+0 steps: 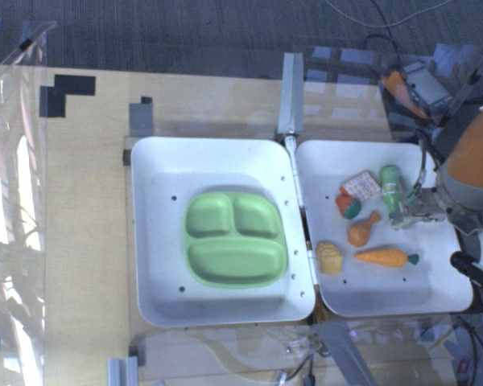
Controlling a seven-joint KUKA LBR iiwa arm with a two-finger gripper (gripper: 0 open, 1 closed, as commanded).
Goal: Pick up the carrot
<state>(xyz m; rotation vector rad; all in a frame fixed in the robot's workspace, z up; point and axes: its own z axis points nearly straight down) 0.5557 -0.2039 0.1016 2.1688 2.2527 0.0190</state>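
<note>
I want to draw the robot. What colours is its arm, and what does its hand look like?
The arm is grey with a big rounded orange band above the wrist. Its gripper is small, made of silvery metal. Dark cables run beside the arm.

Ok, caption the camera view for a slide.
Carrot lies untouched in the right bin as the gripper hovers nearby.

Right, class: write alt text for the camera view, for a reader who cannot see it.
An orange toy carrot with a green tip lies in the right shallow white bin, among other toy foods, with the grey arm's pincer just above it. The left shallow white bin holds a green three-compartment plastic tray.
</note>
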